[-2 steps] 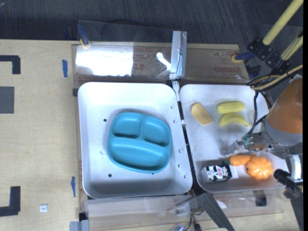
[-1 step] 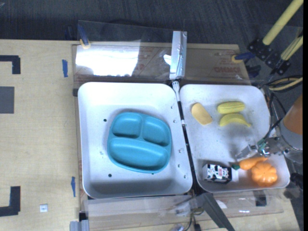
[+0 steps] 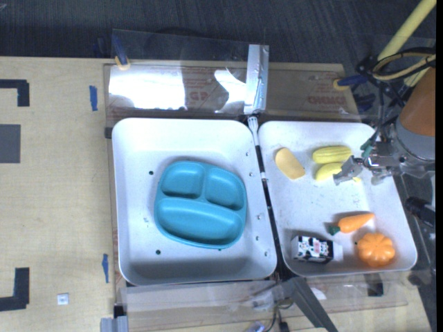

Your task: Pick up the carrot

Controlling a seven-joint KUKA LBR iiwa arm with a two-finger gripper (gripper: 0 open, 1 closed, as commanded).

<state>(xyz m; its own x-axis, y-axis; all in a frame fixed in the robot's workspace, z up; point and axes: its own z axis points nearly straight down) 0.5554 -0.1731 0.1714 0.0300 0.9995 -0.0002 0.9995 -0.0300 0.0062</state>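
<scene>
Approach step, by appearance: gripper [image 3: 360,166] hovering over the upper part of the right bin [image 3: 304,206], carrot [image 3: 354,222] not yet reached. Carrot lying below the gripper, toward the near wall, green stub pointing left, with a small pumpkin [image 3: 376,248] just beneath it and a black-and-white packet [image 3: 313,248] to its lower left. Fingers [image 3: 344,176] appearing parted, gripping nothing; one tip sitting close to the yellow banana-like piece [image 3: 331,162], contact impossible to confirm. Pale yellow lump [image 3: 289,163] resting farther left of the gripper. Next move probably calling for travelling down-frame over the carrot, aligning across its narrow width, then descending without nudging the pumpkin.
</scene>
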